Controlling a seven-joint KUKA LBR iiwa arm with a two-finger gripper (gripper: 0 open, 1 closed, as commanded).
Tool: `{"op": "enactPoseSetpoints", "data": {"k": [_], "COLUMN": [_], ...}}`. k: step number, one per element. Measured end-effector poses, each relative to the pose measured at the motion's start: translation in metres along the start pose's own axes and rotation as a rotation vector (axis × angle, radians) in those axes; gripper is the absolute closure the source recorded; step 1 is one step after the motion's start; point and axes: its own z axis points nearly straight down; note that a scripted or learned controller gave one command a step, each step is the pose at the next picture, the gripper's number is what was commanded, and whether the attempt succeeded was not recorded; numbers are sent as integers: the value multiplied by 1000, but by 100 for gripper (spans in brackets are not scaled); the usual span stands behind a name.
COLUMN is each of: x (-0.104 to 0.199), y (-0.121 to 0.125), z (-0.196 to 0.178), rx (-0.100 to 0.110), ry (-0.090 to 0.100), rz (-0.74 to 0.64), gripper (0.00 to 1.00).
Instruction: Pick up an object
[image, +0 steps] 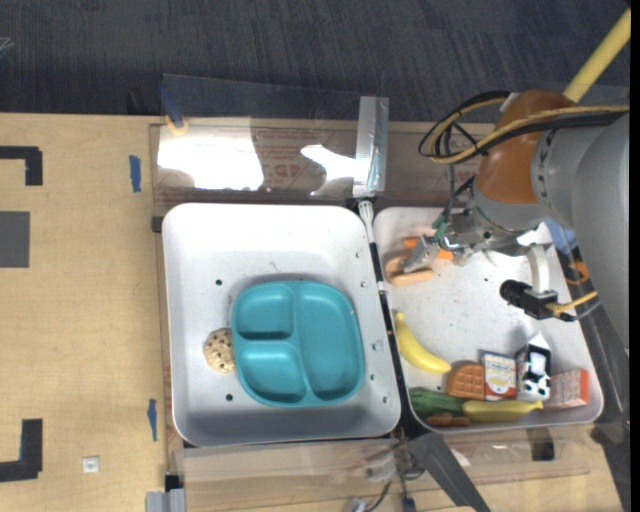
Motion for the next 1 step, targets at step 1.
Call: {"op": "enactPoseSetpoints", "data": {"k": [1], "x": [-5], "y": [17], "z": [2], "rx": [33], "ry": [14], "rz": [104], "gripper": [0]}}
